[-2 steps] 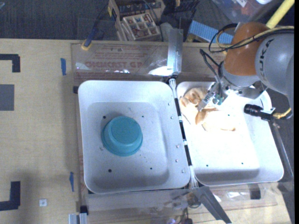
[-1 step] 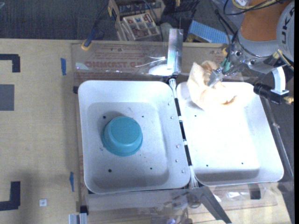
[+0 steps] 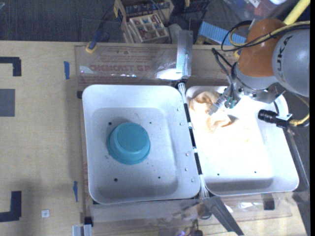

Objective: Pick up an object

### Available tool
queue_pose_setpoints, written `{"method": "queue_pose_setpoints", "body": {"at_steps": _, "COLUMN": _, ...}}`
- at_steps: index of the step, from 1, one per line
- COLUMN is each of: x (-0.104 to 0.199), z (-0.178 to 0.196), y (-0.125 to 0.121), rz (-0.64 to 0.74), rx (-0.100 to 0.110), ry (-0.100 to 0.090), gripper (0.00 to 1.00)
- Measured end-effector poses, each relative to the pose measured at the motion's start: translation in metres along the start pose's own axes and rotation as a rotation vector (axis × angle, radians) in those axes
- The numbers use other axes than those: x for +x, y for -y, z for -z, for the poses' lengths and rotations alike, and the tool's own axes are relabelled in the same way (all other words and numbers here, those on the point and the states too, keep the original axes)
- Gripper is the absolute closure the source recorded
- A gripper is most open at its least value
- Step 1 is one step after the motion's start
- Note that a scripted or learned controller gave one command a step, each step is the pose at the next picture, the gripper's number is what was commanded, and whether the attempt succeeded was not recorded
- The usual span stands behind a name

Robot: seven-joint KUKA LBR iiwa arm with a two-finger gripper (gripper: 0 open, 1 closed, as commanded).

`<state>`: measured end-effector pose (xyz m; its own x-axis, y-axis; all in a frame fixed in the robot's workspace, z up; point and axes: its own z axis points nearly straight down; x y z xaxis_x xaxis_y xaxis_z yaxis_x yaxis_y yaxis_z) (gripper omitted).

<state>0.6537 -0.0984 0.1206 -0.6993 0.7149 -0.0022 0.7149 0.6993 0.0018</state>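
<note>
A grey robot arm (image 3: 290, 58) with an orange band reaches in from the right. Its gripper (image 3: 222, 105) hangs low in the right bin (image 3: 256, 176), right at a crumpled tan cloth (image 3: 212, 113) that lies just under and left of it. Whether the gripper is spread or pinching the cloth cannot be told. Well to its left, in the left bin (image 3: 98, 102), a teal bowl (image 3: 129, 142) rests upside down.

We see a rounded grey arm (image 3: 295, 63) lettered "KUKA", an orange band (image 3: 261, 48) above its wrist, yellow and black cables looping across it, and a small dark-fingered gripper (image 3: 224, 104).
</note>
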Motion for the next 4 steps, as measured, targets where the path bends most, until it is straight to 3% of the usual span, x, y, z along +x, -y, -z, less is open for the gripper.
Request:
{"method": "queue_pose_setpoints", "body": {"at_steps": 1, "x": -0.001, "z": 0.122, "y": -0.009, "rz": -0.334, "rx": -0.001, "ry": 0.003, "gripper": 1.00}}
{"method": "queue_pose_setpoints", "body": {"at_steps": 2, "x": 0.021, "z": 0.165, "y": -0.035, "rz": -0.516, "rx": -0.001, "ry": 0.003, "gripper": 1.00}}
{"method": "queue_pose_setpoints", "body": {"at_steps": 3, "x": 0.064, "z": 0.183, "y": -0.082, "rz": -0.677, "rx": -0.001, "ry": 0.002, "gripper": 1.00}}
{"method": "queue_pose_setpoints", "body": {"at_steps": 4, "x": 0.100, "z": 0.218, "y": -0.117, "rz": -0.657, "rx": 0.000, "ry": 0.001, "gripper": 1.00}}
